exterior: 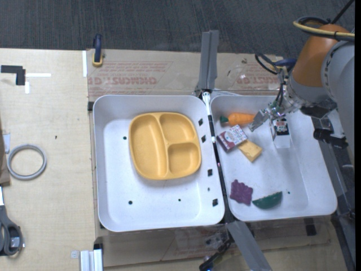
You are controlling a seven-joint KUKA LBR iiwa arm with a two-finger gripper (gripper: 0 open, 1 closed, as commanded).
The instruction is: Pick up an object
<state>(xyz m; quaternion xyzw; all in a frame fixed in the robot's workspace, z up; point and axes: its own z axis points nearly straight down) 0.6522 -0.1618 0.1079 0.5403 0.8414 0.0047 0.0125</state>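
- We see several candidates for picking in the right bin [316, 168]: an orange carrot [241, 118], a small maroon packet [232, 138], a yellow cheese wedge [251, 150], a purple grape cluster [242, 192] and a green leaf-shaped piece [267, 200]
- The carrot lies near the bin's far left corner; the packet sits just at its 7 o'clock, and the cheese wedge touches the packet at the packet's 4 o'clock
- The grapes and green piece lie side by side near the bin's front edge, well apart from the others
- We find the gripper [266, 117] just at 3 o'clock of the carrot, above the bin's far part; nothing sits between its fingers, and we cannot tell whether they are spread or closed
- The packet and cheese lie at about 7 o'clock of the gripper
- The left bin [113, 196] holds a yellow divided plate [164, 145]
- At 9 o'clock on the bench we see a grey tape ring [25, 161]
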